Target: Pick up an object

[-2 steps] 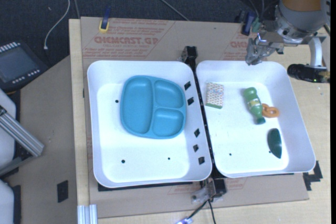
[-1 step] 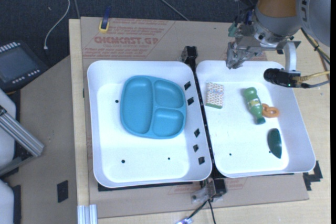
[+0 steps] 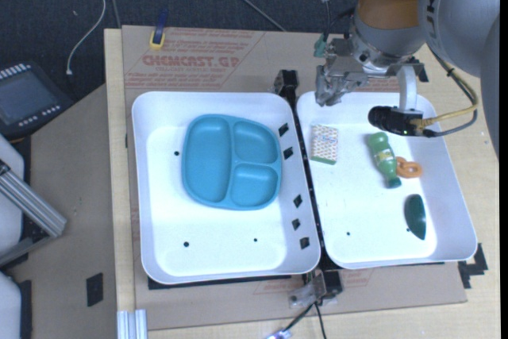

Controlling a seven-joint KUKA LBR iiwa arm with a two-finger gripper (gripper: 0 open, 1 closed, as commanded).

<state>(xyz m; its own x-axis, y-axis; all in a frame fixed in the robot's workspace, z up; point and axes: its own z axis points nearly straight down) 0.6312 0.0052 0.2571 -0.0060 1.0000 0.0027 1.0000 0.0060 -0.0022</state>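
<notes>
My gripper (image 3: 329, 94) hangs over the far left corner of the right bin (image 3: 444, 250), above the bin floor and clear of every object. A small white patterned packet (image 3: 324, 144) lies just in front of it near the bin's left wall. Further right lies a green bottle-shaped toy (image 3: 383, 158) with an orange ring (image 3: 409, 167) touching its right side. A dark teal oval piece (image 3: 415, 217) rests near the right wall.
The left bin (image 3: 159, 250) holds a blue divided plate (image 3: 232, 161). Black clips run along the seam between the two bins (image 3: 298, 202). Cardboard (image 3: 190, 52) lies under both bins, and loose cables trail behind it.
</notes>
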